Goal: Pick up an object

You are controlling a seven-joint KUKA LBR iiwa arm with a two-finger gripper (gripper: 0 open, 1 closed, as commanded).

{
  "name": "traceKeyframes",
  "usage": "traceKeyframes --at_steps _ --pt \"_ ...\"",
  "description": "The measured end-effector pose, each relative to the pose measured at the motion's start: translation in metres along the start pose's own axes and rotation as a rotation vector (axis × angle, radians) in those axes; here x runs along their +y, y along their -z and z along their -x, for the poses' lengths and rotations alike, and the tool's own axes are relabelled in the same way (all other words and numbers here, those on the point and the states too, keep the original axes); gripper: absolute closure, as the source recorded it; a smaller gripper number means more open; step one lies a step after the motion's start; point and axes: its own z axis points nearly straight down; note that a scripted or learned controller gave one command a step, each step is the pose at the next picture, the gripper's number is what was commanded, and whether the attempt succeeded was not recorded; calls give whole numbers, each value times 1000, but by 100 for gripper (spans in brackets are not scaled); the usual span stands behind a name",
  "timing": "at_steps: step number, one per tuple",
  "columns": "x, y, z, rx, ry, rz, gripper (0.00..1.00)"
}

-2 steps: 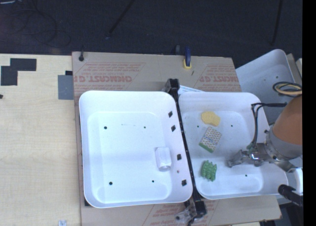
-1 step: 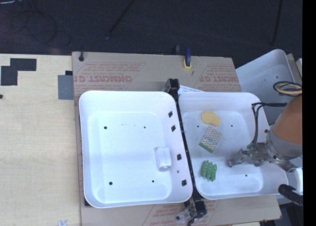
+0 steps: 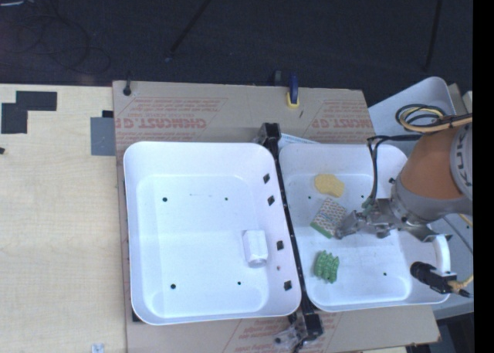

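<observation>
Sponge (image 3: 329, 217) (checkered) lies just left of end effector (image 3: 349, 228) — touching.

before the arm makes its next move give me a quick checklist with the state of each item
1. Gripper over the right bin: ok.
2. Target in reach: patterned green-edged sponge lies right at the gripper tip: ok.
3. Sponge between the fingers: cannot tell.
4. Neighbours clear of the path: yellow piece and green studded toy lie apart from the sponge: ok.
5. White cylinder sits in the left bin, out of the way: ok.
</observation>
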Motion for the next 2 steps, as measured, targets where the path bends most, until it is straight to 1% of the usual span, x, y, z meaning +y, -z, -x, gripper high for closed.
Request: traceKeyframes --at_steps 1,2 --pt "-27 19 37 -2 -7 -4 0" --pt "-40 0 34 0 -5 -3 0"
